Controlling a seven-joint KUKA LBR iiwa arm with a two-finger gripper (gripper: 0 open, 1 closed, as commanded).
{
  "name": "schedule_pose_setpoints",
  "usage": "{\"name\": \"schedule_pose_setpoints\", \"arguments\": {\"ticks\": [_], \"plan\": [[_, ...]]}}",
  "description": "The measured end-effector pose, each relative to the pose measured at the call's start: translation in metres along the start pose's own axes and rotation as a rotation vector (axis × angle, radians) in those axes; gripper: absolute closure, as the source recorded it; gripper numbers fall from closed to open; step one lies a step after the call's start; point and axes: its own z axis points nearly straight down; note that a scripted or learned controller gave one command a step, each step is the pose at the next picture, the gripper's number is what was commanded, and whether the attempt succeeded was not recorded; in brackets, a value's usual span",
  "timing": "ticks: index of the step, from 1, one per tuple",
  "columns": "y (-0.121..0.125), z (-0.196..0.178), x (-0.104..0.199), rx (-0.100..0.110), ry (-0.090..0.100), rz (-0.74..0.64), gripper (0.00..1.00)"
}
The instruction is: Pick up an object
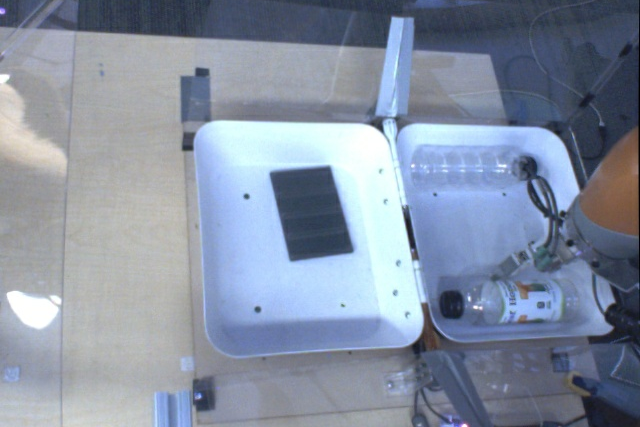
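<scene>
Hovering above the capped bottle (505, 302) in the right bin (470, 235), our end effector (530, 260), whose spread we cannot tell, risks rolling it away.

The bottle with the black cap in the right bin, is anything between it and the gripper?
Nothing visible. The gripper hangs just above the labelled bottle, which lies on its side at the near wall. The clear bottle lies apart, by the far wall.

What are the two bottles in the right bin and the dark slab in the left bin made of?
The upper bottle looks like clear, glossy plastic: the white bin shows through its ribbed wall. The lower bottle also seems clear plastic, with a black cap and a printed label. The dark slab looks matte, perhaps rubber or foam; its grey ridged face gives no shine.
</scene>
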Motion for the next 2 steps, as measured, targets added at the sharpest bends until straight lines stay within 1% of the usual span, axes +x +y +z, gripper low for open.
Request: {"name": "schedule_pose_setpoints", "arguments": {"ticks": [1, 2], "plan": [[0.050, -0.001, 0.086, -0.007, 0.001, 0.012, 0.00], [0.054, -0.069, 0.071, 0.003, 0.003, -0.180, 0.00]]}}
